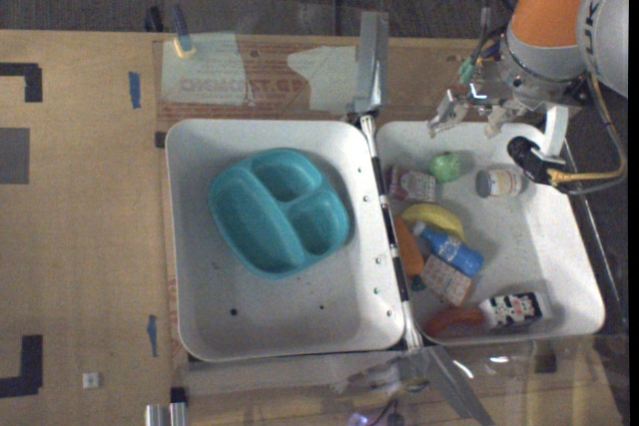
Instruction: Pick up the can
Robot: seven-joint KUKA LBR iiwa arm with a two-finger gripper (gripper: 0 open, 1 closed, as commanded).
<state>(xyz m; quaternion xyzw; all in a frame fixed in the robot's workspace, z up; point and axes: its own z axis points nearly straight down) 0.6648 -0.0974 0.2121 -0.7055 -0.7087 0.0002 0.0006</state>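
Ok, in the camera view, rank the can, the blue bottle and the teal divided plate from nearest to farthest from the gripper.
Measured from the gripper:
1. The can, lying just below it at the right bin's top.
2. The blue bottle, mid right bin, past the banana.
3. The teal divided plate, over in the left bin.

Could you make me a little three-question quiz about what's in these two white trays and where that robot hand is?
1. True or false: the teal divided plate lies in the left bin.
2. Which thing lies nearest the can? A) green ball B) blue bottle C) black and white carton
3. Fill in: the gripper hangs above the far edge of the ____ bin.

Key: 1 true. 2 A; the ball sits just to the can's left in the right bin. 3 right; the can lies on its side below it, not between the fingers.
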